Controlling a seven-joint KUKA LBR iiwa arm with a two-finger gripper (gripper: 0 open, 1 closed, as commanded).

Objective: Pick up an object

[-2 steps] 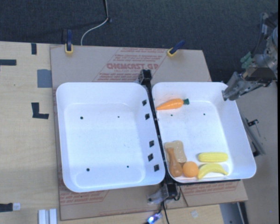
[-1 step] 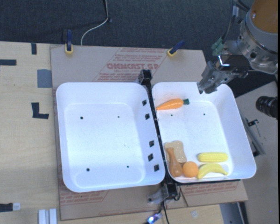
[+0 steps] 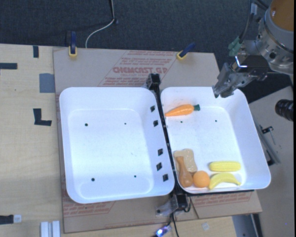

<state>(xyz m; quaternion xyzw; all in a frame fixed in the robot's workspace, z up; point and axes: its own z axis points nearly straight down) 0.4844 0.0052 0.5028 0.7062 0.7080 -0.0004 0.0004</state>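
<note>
A: What is laid out on the counter (image 3: 19, 132)?

B: Two white bins are set side by side. Nothing is seen in the left bin (image 3: 108, 95); the right bin (image 3: 246, 127) is loaded with toy food. The arm (image 3: 278, 23) is seen at the upper right, with the claw (image 3: 223, 90) hung over that bin's far right corner. Whether the claw is open or closed cannot be told, and nothing is seen held in it.

A: Which piece should be taken?

B: The carrot (image 3: 179, 110) is judged the best choice. It is laid alone near the divider at the far end of the right bin, well apart from everything else.

A: How will it handle?

B: It is probably hollow plastic, so it is expected to be light, stiff and rather slick. A hold across the thick middle, square to its length, is advised; on the taper it could be squeezed out.

A: And the rest?

B: The bread (image 3: 185, 161), the two bananas (image 3: 224, 174) and the orange (image 3: 201, 179) are crowded into the near corner. The orange is pressed against the bread and a banana, and, being round, would likely be rolled away.
</note>
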